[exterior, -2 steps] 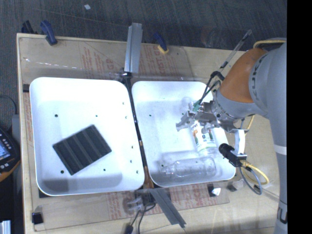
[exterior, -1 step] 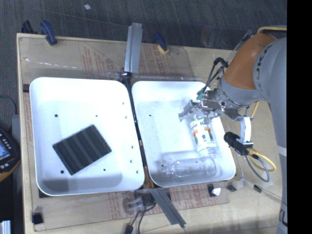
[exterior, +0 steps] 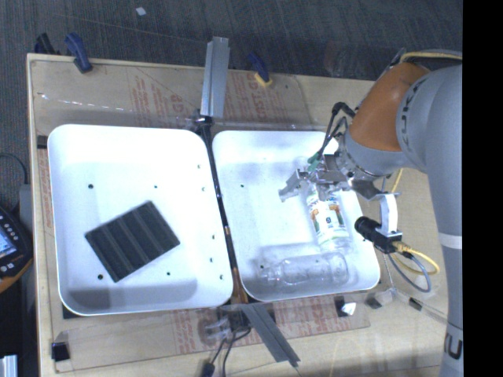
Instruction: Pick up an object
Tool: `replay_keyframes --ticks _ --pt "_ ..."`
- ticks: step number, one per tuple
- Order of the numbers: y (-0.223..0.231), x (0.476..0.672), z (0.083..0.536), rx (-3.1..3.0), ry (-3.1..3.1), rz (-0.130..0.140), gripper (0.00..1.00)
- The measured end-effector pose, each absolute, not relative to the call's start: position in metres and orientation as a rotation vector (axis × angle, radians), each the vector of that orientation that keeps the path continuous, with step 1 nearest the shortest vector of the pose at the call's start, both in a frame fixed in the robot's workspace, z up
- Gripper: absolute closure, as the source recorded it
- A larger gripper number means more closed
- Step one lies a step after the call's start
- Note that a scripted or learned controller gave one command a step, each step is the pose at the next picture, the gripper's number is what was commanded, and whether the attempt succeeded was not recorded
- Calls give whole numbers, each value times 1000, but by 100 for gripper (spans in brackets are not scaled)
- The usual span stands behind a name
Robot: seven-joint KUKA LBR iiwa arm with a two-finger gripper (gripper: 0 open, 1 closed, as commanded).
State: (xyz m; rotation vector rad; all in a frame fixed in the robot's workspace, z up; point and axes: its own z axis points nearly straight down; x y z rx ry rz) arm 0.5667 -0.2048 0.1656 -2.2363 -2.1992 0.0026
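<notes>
The arm reaches in from the right and places the claw [exterior: 324,171] low over the right bin [exterior: 259,155], close to that bin's right wall. The wrist and its fittings cover the claw from above. Whether it is spread or closed cannot be told from the camera view, and nothing can be confirmed in its hold.

The nearest candidate is a small white bottle with an orange-and-green label [exterior: 328,220]. It lies on its side on the bin floor, directly below the claw in the picture, that is, toward the near edge of the desk [exterior: 118,85]. Its long axis runs roughly from the claw toward the bin's near wall, tilted slightly rightward. Its upper end appears to reach the claw; contact cannot be judged.

A clear plastic bottle [exterior: 306,269] lies beyond the white bottle's lower end, along the near wall, with its long axis nearly crosswise to the white bottle. A dark ribbed rectangular pad [exterior: 132,239] lies in the left bin [exterior: 118,144], well apart from the claw.

The white bottle is judged the likely target; closing across its short axis would suit its orientation.
</notes>
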Motion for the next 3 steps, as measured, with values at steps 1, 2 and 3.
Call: replay_keyframes --ticks 1,2,3 --pt "-205 549 201 -2226 -2216 1 0" --pt "-204 550 211 -2219 -2223 1 100" --pt "-204 550 211 -2219 -2223 2 0"
